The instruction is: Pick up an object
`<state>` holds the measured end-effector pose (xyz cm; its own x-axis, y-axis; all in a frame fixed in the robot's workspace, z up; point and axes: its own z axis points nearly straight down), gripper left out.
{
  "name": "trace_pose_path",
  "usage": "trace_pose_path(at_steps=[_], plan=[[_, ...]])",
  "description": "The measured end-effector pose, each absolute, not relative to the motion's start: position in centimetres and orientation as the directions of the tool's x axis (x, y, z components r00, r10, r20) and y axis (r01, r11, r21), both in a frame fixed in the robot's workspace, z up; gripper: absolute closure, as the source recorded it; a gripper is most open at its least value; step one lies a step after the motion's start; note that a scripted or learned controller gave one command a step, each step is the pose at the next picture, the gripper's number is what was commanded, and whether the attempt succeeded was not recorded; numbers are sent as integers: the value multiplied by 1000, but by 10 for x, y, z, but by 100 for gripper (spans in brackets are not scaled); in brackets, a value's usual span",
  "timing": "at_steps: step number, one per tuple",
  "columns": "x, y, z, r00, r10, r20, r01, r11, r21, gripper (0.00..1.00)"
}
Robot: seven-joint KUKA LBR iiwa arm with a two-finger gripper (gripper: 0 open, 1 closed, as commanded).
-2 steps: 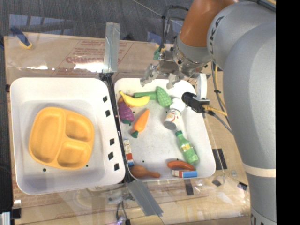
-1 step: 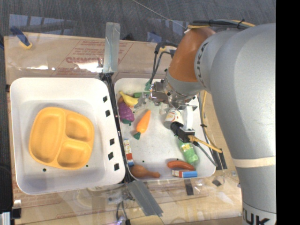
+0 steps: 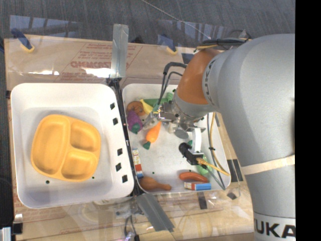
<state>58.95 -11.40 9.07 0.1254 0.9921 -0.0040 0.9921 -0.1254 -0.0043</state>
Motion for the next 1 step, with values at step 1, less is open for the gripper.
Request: trace_pose_path(at_steps=[1], plan=[[591,-113,101,120,993,-2,993,-120,-4,100]])
